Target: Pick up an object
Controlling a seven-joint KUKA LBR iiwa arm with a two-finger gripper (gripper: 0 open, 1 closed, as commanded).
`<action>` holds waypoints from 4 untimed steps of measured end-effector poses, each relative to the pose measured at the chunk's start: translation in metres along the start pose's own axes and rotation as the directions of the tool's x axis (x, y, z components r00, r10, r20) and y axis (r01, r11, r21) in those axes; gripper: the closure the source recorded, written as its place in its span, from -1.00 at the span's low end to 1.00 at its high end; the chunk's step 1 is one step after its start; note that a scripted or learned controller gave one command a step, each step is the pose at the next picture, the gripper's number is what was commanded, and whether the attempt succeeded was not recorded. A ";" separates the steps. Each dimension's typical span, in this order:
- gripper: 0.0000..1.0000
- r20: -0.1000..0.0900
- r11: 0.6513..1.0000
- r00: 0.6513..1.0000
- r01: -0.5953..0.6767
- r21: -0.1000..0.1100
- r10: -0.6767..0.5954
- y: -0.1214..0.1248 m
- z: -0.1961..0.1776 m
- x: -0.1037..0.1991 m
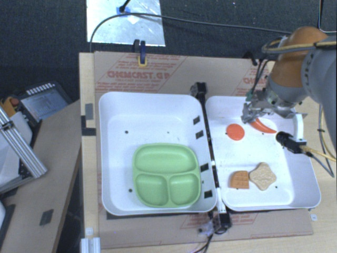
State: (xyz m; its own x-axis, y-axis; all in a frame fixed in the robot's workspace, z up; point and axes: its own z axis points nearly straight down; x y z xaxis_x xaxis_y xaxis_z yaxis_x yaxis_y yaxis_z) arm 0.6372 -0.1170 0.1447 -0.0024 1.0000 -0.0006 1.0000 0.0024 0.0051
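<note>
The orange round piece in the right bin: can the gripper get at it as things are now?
Probably yes. The orange round piece lies alone on the bin floor, apart from the other items, and the gripper is just beside it with nothing between.

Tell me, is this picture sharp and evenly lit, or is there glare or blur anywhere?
In the camera view, the shiny metal sheet at the top glares unevenly; the white bins look bright and nearly washed out, with only soft shadows; the green tray is fairly sharp, while the gripper and the orange thing beside it look soft.
</note>
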 end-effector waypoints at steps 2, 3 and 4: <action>1.00 0.000 1.000 1.000 0.002 -0.002 -0.002 -0.003 -0.110 -0.001; 1.00 -0.002 1.000 1.000 0.006 0.003 -0.006 0.000 -0.096 0.051; 1.00 -0.002 1.000 1.000 0.008 0.004 -0.008 -0.002 -0.096 0.115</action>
State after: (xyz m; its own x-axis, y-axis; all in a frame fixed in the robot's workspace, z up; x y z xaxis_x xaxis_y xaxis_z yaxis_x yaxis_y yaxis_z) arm 0.6347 -0.0016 0.2402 -0.0101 0.9999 0.0016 0.9999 0.0101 0.0014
